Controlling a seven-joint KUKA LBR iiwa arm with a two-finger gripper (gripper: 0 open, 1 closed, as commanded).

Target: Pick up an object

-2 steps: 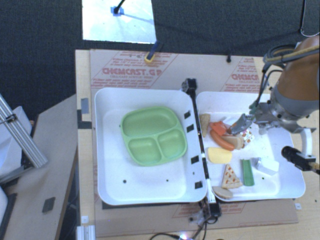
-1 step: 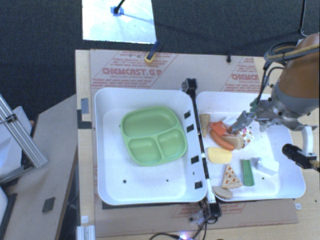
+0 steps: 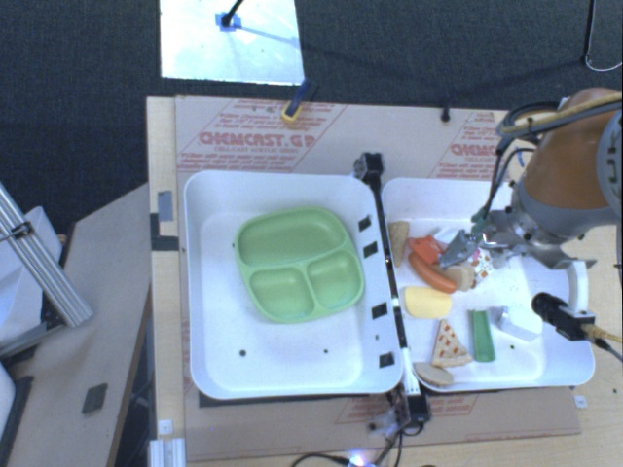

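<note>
Hovering over right bin (image 3: 560,363): jaws (image 3: 465,253), state unclear; one green tray (image 3: 297,264), two bins.

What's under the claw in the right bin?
The claw sits over an orange carrot-like piece and a sausage. A tan item lies beneath; the arm covers whatever lies farther right.

In the right bin (image 3: 560,363) we see play food clustered together: a carrot (image 3: 425,249), a hot dog (image 3: 434,274), a yellow lemon (image 3: 427,303), a pizza slice (image 3: 449,342), an upright green stick (image 3: 482,336), and a grey block (image 3: 514,325).
</note>
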